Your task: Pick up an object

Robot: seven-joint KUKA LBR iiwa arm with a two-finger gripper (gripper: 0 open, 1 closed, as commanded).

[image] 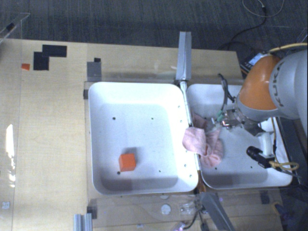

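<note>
A pink cloth (203,142) lies crumpled at the left side of the right bin (240,174), and its left edge hangs over the wall between the two bins. My gripper (219,121) is right at the cloth's upper right end, reaching in from the right below the orange band (257,88). An orange cube (127,162) rests on the floor of the left bin (139,93), near its front left.
A grey metal post (184,57) stands at the back between the bins. Black blocks (48,56) and a small orange piece (25,67) sit on the wooden bench at the far left. A cable (262,6) loops on the dark floor behind.
</note>
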